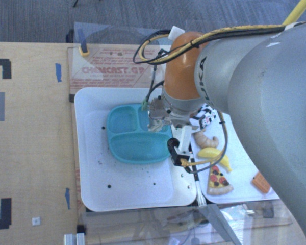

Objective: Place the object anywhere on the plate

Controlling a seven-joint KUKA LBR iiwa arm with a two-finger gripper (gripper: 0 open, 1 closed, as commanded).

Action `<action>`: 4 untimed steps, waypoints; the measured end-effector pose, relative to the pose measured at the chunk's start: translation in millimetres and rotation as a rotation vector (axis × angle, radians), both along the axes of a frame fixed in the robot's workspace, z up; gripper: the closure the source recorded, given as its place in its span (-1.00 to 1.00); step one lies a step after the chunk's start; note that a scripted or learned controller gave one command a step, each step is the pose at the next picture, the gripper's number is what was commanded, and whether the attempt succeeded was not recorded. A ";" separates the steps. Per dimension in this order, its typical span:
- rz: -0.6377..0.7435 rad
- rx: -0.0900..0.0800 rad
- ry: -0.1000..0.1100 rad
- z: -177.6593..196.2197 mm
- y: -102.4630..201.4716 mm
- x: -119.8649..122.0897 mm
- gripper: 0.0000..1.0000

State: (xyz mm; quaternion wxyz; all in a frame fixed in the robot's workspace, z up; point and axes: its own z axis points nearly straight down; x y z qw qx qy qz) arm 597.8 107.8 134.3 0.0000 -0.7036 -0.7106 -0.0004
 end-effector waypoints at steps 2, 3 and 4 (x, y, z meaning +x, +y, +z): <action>-0.215 0.005 0.001 -28.7 10.1 56.0 -1.00; -0.182 0.005 -0.002 -11.1 1.3 16.2 -1.00; -0.574 -0.001 0.005 62.4 -7.1 -52.1 -1.00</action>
